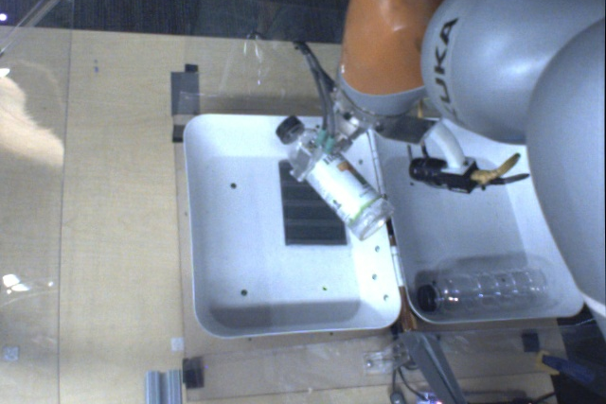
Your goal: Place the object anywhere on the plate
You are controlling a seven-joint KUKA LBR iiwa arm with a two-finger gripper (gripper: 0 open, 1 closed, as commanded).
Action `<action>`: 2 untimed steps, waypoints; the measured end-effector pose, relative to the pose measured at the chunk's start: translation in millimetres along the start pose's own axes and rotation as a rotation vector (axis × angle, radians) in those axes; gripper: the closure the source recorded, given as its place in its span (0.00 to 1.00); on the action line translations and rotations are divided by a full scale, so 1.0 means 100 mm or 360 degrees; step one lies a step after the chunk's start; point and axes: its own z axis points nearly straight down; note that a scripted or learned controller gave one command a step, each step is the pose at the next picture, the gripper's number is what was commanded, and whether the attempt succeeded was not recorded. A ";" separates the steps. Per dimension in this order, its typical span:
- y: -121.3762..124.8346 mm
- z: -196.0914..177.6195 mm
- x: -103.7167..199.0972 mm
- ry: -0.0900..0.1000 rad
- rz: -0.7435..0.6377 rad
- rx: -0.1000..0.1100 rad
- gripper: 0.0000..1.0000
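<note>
A dark grey ribbed plate (pixel 308 215) lies flat in the middle of the left bin (pixel 222 232). A white cylindrical bottle (pixel 343 189) with a clear end slants across the plate's upper right corner, its lower end reaching the bin's right wall. My gripper (pixel 327 145) is at the bottle's upper left end, under the orange band of the wrist. The arm hides the place where the gripper and the bottle meet, so whether the bottle is gripped or just lies there is unclear.
A clear plastic bottle with a black cap (pixel 478 289) lies on its side along the near wall of the right bin (pixel 492 222). The big grey arm covers the right bin's far half. A divider wall runs between the bins.
</note>
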 end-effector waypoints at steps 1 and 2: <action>-0.75 0.33 -0.42 -0.0003 -0.0183 -0.0002 1.00; -0.74 0.32 -0.42 -0.0002 -0.0183 -0.0003 0.00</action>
